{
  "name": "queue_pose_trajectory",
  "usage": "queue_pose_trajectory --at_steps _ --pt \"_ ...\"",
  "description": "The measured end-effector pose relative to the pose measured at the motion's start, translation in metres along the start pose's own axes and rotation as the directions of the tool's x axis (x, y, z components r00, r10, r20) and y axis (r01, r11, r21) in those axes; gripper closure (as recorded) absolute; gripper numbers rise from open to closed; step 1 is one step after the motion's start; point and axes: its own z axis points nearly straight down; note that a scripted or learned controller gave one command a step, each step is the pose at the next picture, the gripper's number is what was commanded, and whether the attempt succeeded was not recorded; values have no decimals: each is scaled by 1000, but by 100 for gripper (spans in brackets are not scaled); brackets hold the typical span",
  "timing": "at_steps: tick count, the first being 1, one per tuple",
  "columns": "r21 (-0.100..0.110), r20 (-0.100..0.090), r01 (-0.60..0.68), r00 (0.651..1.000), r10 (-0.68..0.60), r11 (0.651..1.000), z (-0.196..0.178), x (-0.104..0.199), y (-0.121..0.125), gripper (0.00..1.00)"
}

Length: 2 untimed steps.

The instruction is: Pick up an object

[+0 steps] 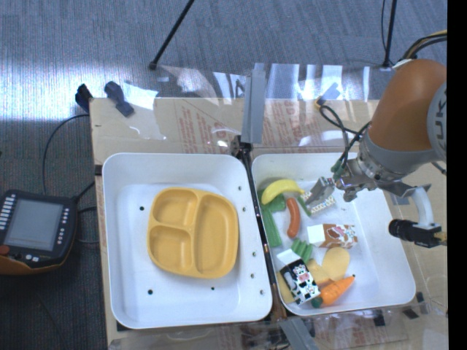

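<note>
Currently the gripper [322, 195] hangs low in the right bin [398, 265], near its upper middle, reaching in from the right under the orange-banded wrist. Its fingers look slightly apart, with nothing between them; they sit just beside the red sausage [293, 217] and to the right of the yellow banana [280, 189]. Neither is gripped.

Nearest as a target is the sausage, lying roughly upright in the view. It looks like a light, stiff plastic toy with a smooth, rounded skin, so I would expect it to slip; pinching across its narrow middle seems safest. The banana is curved and probably just as slick, best taken across its thickest part.

Further out in the same bin lie green pieces [273, 224] along the left wall, a brown and white carton [338, 235], a pale round chip-like piece [336, 262], a cow-patterned box [303, 282] and an orange carrot [336, 290] near the bottom edge. They crowd together, several touching, so a finger could nudge neighbours.

Beyond, the left bin [131, 297] holds 1 yellow divided plate [193, 232] with 3 compartments, lying flat.
</note>
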Motion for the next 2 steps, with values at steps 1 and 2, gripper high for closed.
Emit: queue_pose_trajectory --at_steps 1,2 --pt "-19 3 -115 993 115 993 114 0 50 0" --pt "-16 2 -119 993 119 993 106 -1 49 100"
